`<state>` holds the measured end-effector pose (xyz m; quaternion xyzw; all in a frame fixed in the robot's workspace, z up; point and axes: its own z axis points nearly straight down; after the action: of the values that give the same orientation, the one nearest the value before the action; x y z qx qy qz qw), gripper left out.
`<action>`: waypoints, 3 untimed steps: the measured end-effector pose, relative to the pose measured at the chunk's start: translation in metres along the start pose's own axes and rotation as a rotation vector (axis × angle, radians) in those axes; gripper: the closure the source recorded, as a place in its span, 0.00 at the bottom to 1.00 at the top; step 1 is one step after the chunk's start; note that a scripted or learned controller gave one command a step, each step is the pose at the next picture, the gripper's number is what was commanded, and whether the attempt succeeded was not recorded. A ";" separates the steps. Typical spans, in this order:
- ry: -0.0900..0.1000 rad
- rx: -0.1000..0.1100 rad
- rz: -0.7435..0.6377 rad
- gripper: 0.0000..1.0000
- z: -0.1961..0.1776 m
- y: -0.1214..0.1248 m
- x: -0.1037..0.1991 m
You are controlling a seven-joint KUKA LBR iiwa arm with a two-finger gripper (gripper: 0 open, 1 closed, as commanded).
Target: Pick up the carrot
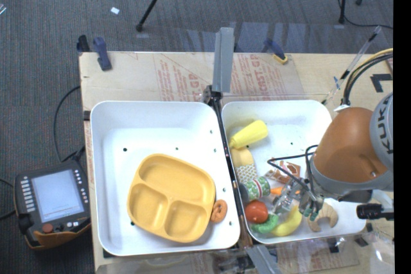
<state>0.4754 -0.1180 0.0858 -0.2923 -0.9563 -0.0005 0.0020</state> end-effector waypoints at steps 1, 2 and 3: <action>-0.006 0.000 0.200 1.00 -0.002 0.028 0.018; -0.006 -0.002 -0.080 1.00 -0.102 0.102 0.067; -0.013 -0.002 -0.166 1.00 -0.163 0.067 0.000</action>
<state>0.5130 -0.0626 0.2488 -0.2118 -0.9773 0.0003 -0.0045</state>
